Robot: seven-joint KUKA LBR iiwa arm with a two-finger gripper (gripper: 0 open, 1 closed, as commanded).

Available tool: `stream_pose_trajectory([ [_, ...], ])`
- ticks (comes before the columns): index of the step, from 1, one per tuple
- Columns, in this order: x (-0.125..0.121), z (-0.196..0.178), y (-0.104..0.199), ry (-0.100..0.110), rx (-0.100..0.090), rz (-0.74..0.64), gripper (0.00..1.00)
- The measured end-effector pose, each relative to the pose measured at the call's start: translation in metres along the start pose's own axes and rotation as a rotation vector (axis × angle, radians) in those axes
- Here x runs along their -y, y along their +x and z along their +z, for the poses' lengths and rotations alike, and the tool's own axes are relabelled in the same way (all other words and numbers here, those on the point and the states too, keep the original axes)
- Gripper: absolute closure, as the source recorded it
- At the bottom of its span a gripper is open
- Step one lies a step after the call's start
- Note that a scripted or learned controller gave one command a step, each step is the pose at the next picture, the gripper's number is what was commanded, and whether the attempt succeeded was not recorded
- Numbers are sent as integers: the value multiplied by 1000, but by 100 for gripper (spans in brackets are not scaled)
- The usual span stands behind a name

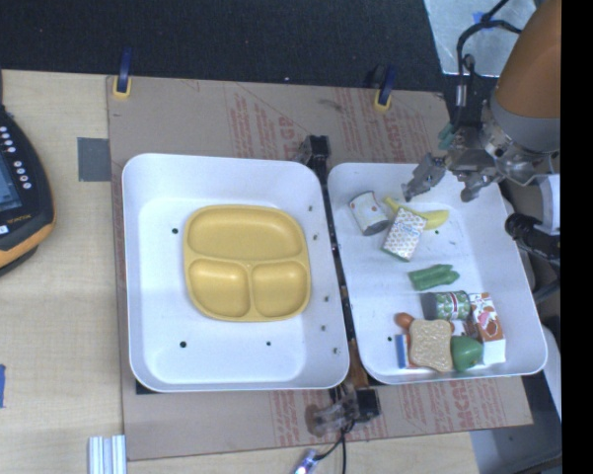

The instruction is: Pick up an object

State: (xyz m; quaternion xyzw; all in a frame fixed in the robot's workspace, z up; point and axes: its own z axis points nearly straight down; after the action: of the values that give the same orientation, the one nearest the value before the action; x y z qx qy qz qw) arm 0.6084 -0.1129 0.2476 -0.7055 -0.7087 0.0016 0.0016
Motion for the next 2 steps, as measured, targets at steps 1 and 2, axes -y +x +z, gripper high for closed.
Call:
stream_pose_trajectory([
  [1, 29, 97, -13, 2, 1, 0, 0],
  [2, 57, 153, -14, -7, 2, -2, 0],
])
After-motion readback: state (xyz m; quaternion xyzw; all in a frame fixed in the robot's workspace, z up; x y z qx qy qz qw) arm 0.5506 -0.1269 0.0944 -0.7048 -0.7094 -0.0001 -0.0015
